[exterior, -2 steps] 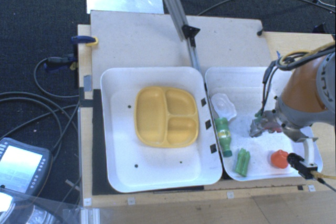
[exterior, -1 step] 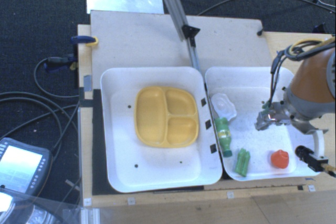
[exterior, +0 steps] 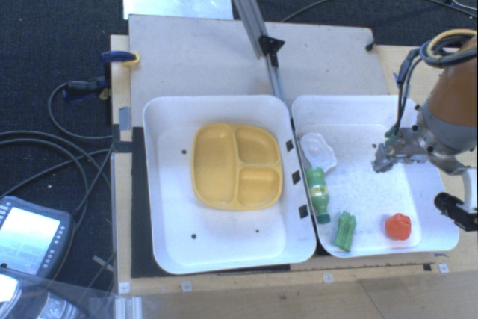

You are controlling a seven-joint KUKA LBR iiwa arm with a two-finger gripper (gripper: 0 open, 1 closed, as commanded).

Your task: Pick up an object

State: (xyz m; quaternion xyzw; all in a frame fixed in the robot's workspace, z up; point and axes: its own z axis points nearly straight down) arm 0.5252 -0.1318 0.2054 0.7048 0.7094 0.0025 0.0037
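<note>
The pincer (exterior: 382, 159) hangs over the right bin (exterior: 358, 112); I cannot tell how wide it is. The orange toy (exterior: 398, 226) sits at five o'clock from it. Go straight down, then squeeze gently.

In the right bin (exterior: 358, 112), at the lower right of the frame, we see four loose things. A clear crumpled plastic piece (exterior: 319, 150) lies near its left wall. Just below it, a green bottle (exterior: 319, 195) lies lengthwise. A small green block (exterior: 345, 230) sits lower, and an orange-red lump (exterior: 398, 226) rests toward the lower right corner.
</note>
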